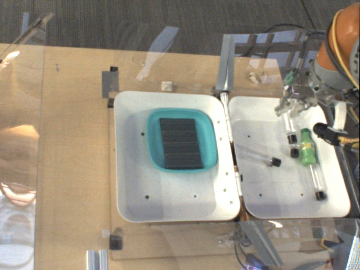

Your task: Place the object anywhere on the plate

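A teal plate (210,144) lies in the left bin (130,167). On the middle of the plate rests a dark, ridged rectangular object (180,143), lying flat. My gripper (287,104) hangs over the far part of the right bin (256,198), well to the right of the plate. Right under it lies a clear tube (291,129) with a black cap. A green object (307,152) lies in the right bin a little nearer than the gripper.
Two more clear tubes with black caps lie in the right bin, one near its middle (262,157) and one by its right wall (316,180). A grey bracket (226,63) stands behind the gap between the bins. Cables trail at the far right.
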Controlling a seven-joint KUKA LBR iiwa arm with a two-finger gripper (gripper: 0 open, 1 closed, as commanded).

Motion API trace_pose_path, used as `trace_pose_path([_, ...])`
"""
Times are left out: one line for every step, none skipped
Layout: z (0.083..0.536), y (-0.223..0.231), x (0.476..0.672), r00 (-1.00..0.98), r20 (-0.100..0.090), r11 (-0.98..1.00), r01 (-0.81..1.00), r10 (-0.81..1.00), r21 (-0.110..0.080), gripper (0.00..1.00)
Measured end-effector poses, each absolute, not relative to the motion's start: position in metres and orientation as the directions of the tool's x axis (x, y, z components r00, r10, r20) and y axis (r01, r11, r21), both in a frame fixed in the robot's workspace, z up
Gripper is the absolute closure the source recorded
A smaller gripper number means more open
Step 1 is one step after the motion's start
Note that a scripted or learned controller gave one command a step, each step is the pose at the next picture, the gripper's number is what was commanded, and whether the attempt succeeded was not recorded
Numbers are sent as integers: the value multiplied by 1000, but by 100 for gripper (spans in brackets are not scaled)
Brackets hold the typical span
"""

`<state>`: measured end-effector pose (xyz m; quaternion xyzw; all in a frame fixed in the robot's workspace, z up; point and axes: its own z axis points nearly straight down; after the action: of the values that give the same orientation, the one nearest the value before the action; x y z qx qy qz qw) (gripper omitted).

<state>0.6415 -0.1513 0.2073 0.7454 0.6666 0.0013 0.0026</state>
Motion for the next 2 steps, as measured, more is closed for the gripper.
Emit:
trace_pose_path([207, -151, 642, 112, -2, -112, 994, 994, 6, 0])
trace_pose_path([195, -131, 609, 135, 0, -135, 991, 991, 5, 0])
